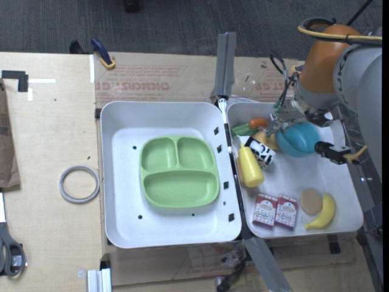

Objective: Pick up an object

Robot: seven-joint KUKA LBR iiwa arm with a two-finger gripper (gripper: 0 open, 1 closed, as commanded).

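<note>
The gripper (281, 115) is low over the far end of the right bin (340, 221), just beside the teal object (299, 139); whether its jaws are open or closed cannot be told. Nearer than the teal object lie a yellow bottle (250, 168), 2 red boxes (275, 211) and a banana (323, 212). The left bin (115, 181) holds a green divided plate (179, 171).

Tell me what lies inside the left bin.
The left bin holds a green divided plate, lying flat with nothing in its three compartments. Whatever is under the plate is covered.
</note>
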